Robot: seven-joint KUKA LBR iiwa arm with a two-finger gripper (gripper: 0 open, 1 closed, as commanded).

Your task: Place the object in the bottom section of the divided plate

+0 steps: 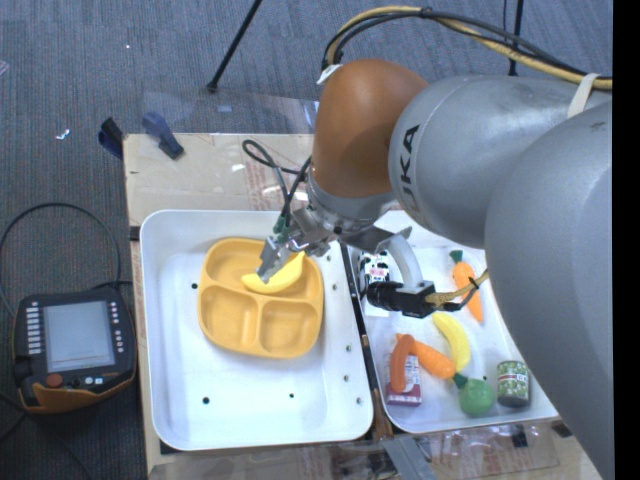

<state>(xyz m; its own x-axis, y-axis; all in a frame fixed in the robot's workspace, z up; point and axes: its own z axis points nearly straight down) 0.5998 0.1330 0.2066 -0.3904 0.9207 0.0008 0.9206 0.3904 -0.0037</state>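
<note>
The gripper [272,265] hangs over the yellow divided plastic plate [262,298] in the left shallow white bin [250,408], a yellow banana-shaped toy [284,273] pinched between its fingers, just above the plate's upper section. Off to the gripper's right, the other white bin [540,393] holds a toy carrot [434,359], a second yellow banana [455,339] and a small green-labelled can [513,382].

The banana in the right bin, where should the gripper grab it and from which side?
Grip the banana across its middle, coming straight down from above. It lies flat and runs slantwise, so the fingers should close across its narrow width. A carrot touches its lower end and another carrot lies near its upper end; the middle looks freest.
</note>
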